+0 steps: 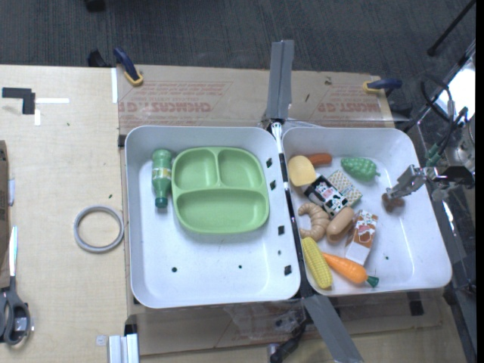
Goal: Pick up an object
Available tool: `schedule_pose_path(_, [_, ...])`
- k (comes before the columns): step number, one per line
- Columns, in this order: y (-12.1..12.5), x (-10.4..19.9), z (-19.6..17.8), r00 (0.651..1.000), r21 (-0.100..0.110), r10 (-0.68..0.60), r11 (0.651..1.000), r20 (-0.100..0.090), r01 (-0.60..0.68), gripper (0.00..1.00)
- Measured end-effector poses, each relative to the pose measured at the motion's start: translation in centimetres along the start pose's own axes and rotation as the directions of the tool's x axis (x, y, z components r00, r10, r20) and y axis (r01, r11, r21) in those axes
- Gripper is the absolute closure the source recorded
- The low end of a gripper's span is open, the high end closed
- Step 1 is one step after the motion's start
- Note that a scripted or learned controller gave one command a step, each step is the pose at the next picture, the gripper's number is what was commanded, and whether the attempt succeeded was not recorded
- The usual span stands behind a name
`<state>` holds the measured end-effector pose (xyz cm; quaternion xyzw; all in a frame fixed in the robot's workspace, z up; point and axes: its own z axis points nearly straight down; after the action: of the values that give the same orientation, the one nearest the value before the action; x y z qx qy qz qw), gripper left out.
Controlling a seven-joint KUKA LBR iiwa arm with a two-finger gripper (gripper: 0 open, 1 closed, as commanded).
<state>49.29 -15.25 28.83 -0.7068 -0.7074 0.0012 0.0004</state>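
The pale wood bench (60,172) fills the left of the frame; two white bins sit side by side at centre, the left bin (204,274) touching the right bin (412,255); a tape ring (98,228) lies left of them; scissors (13,312) at lower left; cardboard sheet (197,100) behind the bins.

A pale green divided plate (221,190) and a green bottle (161,176) lie in a white bin (204,278); beside them, an orange carrot (346,268), yellow corn (316,262) and a black-and-white cow-patterned carton (328,195), on a tan surface (53,172).
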Motion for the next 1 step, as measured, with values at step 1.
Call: schedule_pose_path(1, [-1.42,1.75,19.16,0.996,0.001,0.085,0.996,-0.002,-0.085,0.00])
